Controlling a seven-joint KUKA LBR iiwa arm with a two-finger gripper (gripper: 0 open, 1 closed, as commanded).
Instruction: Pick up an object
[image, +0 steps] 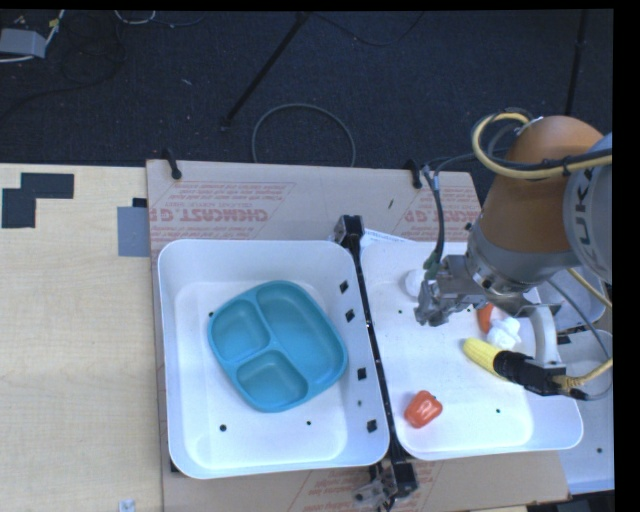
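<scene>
My gripper (431, 312) hangs low over the upper middle of the right bin (470, 430), under the grey arm that reaches in from the right. A small white object (412, 283) lies just to its upper left, partly hidden by the gripper body. To the gripper's right sit an orange piece (485, 318) and a white piece (506, 331), close to the wrist. A red-orange pepper-like object (423, 409) lies apart near the bin's front, well below the gripper. I see nothing between the fingers.
The left bin (200, 440) holds a blue divided plate (275, 343) at its middle. A black divider rail (362, 330) runs between the two bins. Cardboard lies under both bins.
</scene>
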